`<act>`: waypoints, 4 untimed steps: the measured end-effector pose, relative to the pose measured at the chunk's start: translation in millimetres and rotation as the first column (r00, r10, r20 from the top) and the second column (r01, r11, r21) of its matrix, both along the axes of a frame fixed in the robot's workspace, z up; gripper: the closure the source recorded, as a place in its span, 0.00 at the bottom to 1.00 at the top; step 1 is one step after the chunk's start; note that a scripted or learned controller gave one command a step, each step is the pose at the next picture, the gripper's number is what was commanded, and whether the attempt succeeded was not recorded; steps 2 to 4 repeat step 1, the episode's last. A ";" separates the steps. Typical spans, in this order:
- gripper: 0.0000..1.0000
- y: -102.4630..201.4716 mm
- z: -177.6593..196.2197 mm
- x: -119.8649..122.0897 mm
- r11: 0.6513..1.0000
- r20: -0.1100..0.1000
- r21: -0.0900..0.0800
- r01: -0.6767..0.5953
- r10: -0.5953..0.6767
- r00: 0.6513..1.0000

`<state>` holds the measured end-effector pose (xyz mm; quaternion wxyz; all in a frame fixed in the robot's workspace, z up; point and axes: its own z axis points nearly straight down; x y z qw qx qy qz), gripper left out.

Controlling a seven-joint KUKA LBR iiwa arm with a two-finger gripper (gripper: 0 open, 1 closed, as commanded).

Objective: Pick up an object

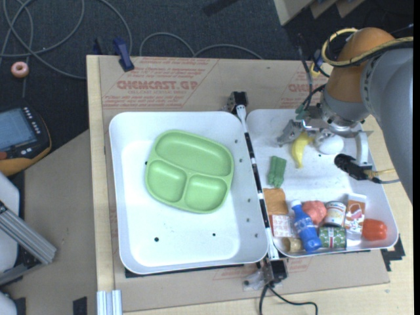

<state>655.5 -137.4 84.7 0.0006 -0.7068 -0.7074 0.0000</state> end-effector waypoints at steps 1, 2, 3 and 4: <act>1.00 -1.0 9.6 -1.3 1.000 -0.007 -0.002 0.000 0.000 1.000; 1.00 -1.0 9.6 -1.3 1.000 -0.007 -0.002 0.000 0.000 1.000; 1.00 -1.0 9.6 -1.3 1.000 -0.007 -0.002 0.000 0.000 1.000; 1.00 -1.0 9.6 -1.3 1.000 -0.007 -0.002 0.000 0.000 1.000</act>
